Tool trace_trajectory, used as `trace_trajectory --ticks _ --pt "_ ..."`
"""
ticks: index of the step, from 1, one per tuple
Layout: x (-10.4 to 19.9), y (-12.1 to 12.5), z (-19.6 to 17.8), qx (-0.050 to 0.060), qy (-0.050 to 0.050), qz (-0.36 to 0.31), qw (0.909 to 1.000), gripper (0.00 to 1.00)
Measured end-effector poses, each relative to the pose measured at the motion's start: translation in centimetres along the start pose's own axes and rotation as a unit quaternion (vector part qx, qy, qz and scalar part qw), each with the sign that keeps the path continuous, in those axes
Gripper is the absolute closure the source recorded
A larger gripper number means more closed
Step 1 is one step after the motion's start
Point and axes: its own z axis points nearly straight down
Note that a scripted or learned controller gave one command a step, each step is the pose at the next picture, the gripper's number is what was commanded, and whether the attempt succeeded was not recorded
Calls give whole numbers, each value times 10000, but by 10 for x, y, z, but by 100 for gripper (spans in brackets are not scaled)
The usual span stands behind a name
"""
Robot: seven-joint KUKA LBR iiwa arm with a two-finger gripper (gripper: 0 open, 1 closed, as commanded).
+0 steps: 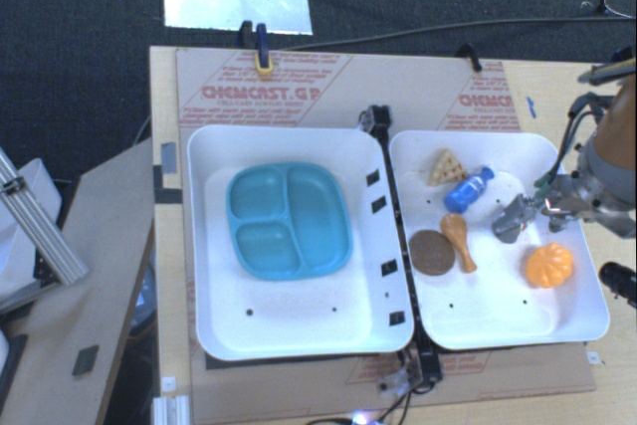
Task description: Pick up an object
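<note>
**Grey claw low over the right bin, nothing held yet**

Grey metal gripper [510,219] sits low in the right-hand shallow white bin [587,309], between the small blue plastic bottle [467,191] and the orange pumpkin-shaped toy [549,266], with the tan drumstick-shaped toy [458,242] near its tip. To do this well, I judge it should centre over one item, probably the drumstick, and descend straight before closing. Nothing is visibly held between its fingers; whether they stand wide or narrow, I cannot tell.

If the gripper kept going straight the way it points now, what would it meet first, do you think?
Probably the chicken drumstick: the gripper points left and slightly down across the right bin, though its height above the toys is unclear.
</note>
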Motion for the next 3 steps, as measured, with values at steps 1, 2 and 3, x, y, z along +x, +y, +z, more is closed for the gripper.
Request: trace_trajectory --ticks 1,2,3 --pt "8 2 45 0 3 0 10000 0" --pt "14 5 89 7 5 2 10000 0" --pt "13 6 76 -20 -5 5 10000 100"
